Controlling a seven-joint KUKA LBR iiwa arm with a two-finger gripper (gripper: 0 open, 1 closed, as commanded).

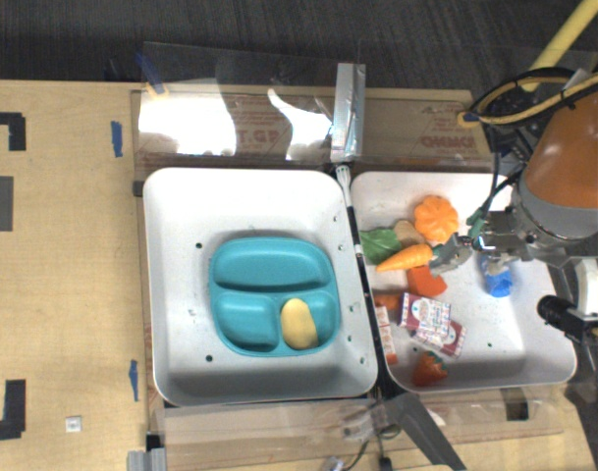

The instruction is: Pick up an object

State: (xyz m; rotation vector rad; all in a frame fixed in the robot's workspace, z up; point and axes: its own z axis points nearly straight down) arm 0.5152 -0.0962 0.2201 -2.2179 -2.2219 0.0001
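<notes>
Two white bins sit on the tabletop [53, 263]. In the right bin [534, 356], the hand [454, 253] lies at the carrot's [405, 258] thick end, just below the orange pumpkin [436, 218]; I cannot tell its finger spread.

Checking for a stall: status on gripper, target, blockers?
Gripper low in right bin, at carrot tip; grasp unconfirmed. Pumpkin and green piece crowd it. Yellow item on teal tray, left bin.
</notes>
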